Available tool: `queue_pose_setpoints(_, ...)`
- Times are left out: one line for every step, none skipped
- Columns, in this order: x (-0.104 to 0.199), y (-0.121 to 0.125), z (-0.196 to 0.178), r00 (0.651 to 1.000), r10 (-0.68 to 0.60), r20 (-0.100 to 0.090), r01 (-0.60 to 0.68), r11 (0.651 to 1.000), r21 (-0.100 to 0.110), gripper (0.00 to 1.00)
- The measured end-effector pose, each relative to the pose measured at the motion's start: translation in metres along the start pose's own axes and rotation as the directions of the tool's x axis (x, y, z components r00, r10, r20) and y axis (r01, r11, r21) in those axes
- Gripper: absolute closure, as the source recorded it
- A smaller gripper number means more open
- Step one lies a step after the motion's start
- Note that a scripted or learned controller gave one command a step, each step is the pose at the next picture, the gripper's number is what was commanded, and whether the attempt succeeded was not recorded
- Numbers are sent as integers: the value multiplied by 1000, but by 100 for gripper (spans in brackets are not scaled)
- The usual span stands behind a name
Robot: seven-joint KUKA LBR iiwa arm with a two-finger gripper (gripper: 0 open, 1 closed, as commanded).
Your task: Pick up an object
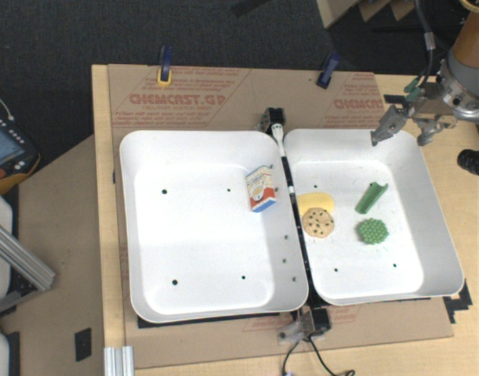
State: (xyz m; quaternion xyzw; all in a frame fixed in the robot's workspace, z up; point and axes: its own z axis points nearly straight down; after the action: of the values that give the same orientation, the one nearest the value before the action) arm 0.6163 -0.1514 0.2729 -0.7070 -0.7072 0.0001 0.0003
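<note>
Above the right bin's (427,210) one-o'clock corner, the gripper (402,130) is hovering, fingers spread apart and holding nothing; candidates are lying toward seven o'clock: green stick (371,197), green studded ball (372,231), cookie (318,223) overlapping a yellow piece (315,203); that overlap is risking a double grab or slip.

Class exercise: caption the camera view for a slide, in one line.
End effector open above the right bin's far rim; cookie and green toys inside.

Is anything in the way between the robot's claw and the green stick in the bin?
Nothing visible is. The gripper hangs open above the right bin's far edge, and the green stick lies below it with bare white floor between.
</note>
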Motion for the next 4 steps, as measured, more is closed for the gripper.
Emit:
queue_pose_setpoints(-23, -57, 134, 1000, 5, -3, -5, 1000, 15, 0)
queue_pose_setpoints(6, -87, 192, 1000, 2, -4, -2, 1000, 7, 0)
queue_pose_setpoints(4, -84, 178, 1000, 3, 1, -3, 1000, -3, 100)
queue_pose_setpoints(106, -58, 82, 1000, -12, -3, 12, 1000, -12, 100)
